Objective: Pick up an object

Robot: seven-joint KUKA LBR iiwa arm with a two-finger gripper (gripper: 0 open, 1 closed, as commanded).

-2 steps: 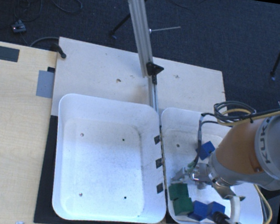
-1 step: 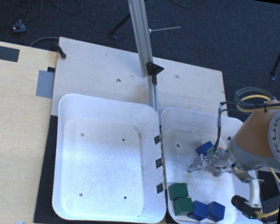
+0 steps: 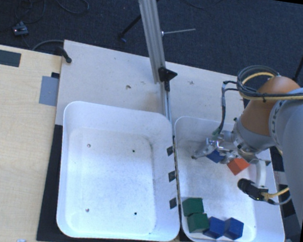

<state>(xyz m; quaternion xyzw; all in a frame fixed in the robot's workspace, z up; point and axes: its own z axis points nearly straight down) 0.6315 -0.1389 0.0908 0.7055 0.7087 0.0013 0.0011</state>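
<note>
White plastic, two shallow bins side by side on a pale bench top [image 3: 113, 74].

Nearest, right bin [image 3: 226, 186], front edge: four blocks in a loose row. Two green blocks [image 3: 193, 205] [image 3: 198, 222], one just behind the other and touching. Two blue blocks [image 3: 216, 227] [image 3: 234, 228] to their right, touching each other; the left one sits just beside the front green block.

Left bin [image 3: 112, 168]: white floor with a few small dark specks.

Divider: black clips [image 3: 172, 175] along the shared rim between the bins.

Middle of right bin: gripper [image 3: 213, 150] low over the bin floor, near the rear half. A small blue piece [image 3: 213, 155] shows at its tip; whether it is clamped between the fingers, or whether the fingers are apart or together, cannot be told. Orange block [image 3: 237, 166] just beside the gripper on its right, tilted.

Arm [image 3: 287, 127]: grey, with orange band, reaching in from the right; black cables looped above the wrist.

Farther: slanted aluminium rail [image 3: 152, 35] rising from the bench behind the bins. Dark carpet [image 3: 224, 21] with cables beyond.
</note>
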